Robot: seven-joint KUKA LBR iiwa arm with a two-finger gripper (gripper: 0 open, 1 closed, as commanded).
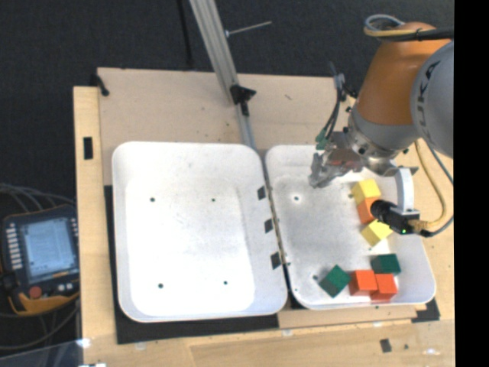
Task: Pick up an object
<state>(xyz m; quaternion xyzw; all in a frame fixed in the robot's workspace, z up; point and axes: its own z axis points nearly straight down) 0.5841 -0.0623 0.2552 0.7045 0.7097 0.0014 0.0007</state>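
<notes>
Right, status from my seat, line by line.
Arm: I see it reaching in from the right, wrist over the upper part of the right bin (pixel 299 293).
Gripper (pixel 321 173): pointing down near the bin's back wall, over bare floor; I cannot tell its state, and nothing shows in it.
Targets: yellow blocks (pixel 367 190) and an orange block (pixel 364 212) sit just right of the gripper; green blocks (pixel 334 280) and orange-red blocks (pixel 374 283) cluster along the front wall.
Left bin (pixel 122 167): no blocks that I see.
Why there: I judge the program is lining up on the yellow group, the nearest pick.
Risk: blocks touch, so a grasp may nudge neighbours.
</notes>
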